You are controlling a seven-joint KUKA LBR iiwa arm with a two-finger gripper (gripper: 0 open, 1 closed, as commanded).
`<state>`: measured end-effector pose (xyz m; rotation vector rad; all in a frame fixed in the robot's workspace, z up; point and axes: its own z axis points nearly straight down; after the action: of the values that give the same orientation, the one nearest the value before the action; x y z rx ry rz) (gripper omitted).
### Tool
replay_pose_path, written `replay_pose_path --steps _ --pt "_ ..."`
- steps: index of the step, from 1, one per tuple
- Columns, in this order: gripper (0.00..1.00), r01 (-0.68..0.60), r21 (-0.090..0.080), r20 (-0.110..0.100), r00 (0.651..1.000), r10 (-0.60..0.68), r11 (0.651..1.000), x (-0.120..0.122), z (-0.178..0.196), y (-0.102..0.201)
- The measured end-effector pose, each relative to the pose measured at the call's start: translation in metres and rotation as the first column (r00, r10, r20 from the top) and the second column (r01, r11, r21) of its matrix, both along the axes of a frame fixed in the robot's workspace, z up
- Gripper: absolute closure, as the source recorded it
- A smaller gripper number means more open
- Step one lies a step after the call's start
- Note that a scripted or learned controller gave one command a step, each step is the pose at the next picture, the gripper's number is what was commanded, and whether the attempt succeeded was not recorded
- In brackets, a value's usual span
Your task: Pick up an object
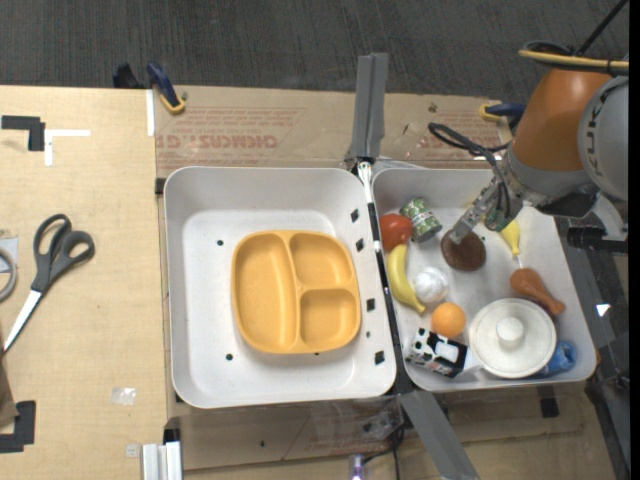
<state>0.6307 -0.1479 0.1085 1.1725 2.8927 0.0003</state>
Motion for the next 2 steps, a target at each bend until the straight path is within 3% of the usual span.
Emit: replay_pose_path --steps 1,2 --pt "1.00 0.118 0.006 -0.015 0.993 -0.118 0.993 0.0072 0.0987 0.0563" --pt "0.00 0.119 0.006 -0.017 0.993 -0.118 0.993 0.0069 0.0983 0.0561"
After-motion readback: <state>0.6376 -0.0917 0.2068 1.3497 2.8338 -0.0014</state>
